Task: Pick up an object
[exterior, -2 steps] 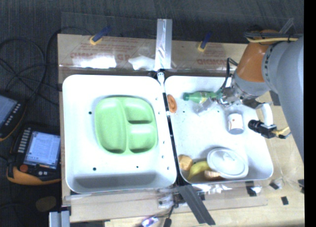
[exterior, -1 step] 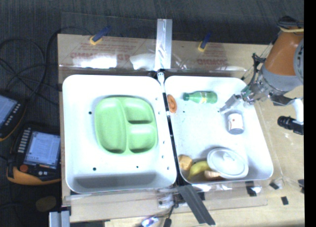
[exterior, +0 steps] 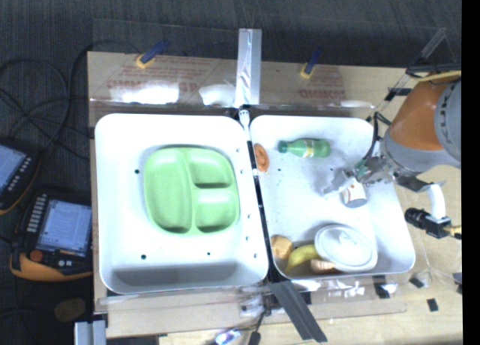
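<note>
Bench [exterior: 105,73], brown and board-topped, fills the middle of the frame and carries two white bins side by side, so whatever is picked has a walled place to sit in. The left bin [exterior: 120,253] holds one green divided tray [exterior: 191,188], lying flat near its middle. The right bin [exterior: 394,253] holds all the loose candidates for the pick, which is probably why the arm [exterior: 424,122] comes in over that bin's right wall.

Lower down in this bin a round white lid or bowl [exterior: 345,246] rests partly over a banana [exterior: 300,255], with a brownish lump [exterior: 281,246] just left of it. These crowd the bottom wall and look awkward to grasp. A green bottle [exterior: 304,148] lies on its side near the top, well apart from the rest, and seems the easier target. A small orange piece [exterior: 261,157] leans at the dividing wall in the upper left corner.

The tool [exterior: 352,186] sits low in the right part of the bin, pointing left over a bare patch; its end is a blur of grey and white, so I cannot tell its opening or whether anything is in it.
</note>
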### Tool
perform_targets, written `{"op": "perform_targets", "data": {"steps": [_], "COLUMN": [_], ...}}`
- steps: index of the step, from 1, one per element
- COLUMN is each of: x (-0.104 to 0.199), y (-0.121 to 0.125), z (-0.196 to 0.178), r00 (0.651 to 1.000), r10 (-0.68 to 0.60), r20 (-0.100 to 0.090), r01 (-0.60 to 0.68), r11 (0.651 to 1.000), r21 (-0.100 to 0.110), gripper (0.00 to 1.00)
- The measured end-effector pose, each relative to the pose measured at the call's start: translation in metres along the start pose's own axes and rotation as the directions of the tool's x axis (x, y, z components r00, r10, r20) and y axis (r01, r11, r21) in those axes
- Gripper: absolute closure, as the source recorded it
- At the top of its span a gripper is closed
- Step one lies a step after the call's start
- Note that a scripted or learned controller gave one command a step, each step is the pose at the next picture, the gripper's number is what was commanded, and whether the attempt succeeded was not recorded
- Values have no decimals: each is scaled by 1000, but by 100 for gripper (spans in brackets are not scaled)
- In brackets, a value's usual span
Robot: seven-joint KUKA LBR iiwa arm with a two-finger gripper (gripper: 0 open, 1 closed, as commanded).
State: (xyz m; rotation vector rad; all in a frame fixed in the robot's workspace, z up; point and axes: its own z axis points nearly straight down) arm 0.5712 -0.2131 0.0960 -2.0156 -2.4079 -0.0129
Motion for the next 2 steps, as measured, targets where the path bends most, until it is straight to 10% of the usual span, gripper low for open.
{"op": "perform_targets", "data": {"steps": [1,2], "x": [-1,38], "y": [-1,13], "z": [-8,-107], "r00": [1000,973], "r10": [0,232], "r20": [4,10], "r01": [0,-232], "r11": [1000,973], "r21": [3,6], "gripper": [100,100]}}
